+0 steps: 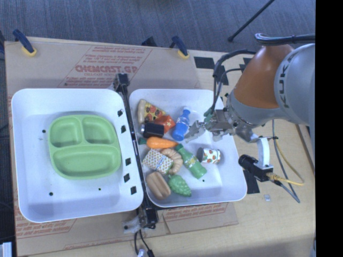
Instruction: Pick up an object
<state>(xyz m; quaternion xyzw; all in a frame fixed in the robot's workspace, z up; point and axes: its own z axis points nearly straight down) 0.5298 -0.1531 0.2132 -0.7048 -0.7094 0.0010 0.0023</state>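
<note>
The right bin (230, 182) holds several toy foods: a pizza slice (150, 111), a blue bottle (182, 123), a carrot (161, 142), a green bottle (192, 162), a spotted white cup (210, 155), a bun (158, 183) and a green bumpy piece (180, 186). My gripper (206, 129) hangs over the bin's upper right part, just right of the blue bottle and above the cup. It looks open, with nothing between its fingers.
A green divided plate (84, 145) lies in the left bin (21, 143). A black block (154, 129) and a checkered piece (155, 159) crowd the right bin's left side. Cables (284, 175) trail right of the bin.
</note>
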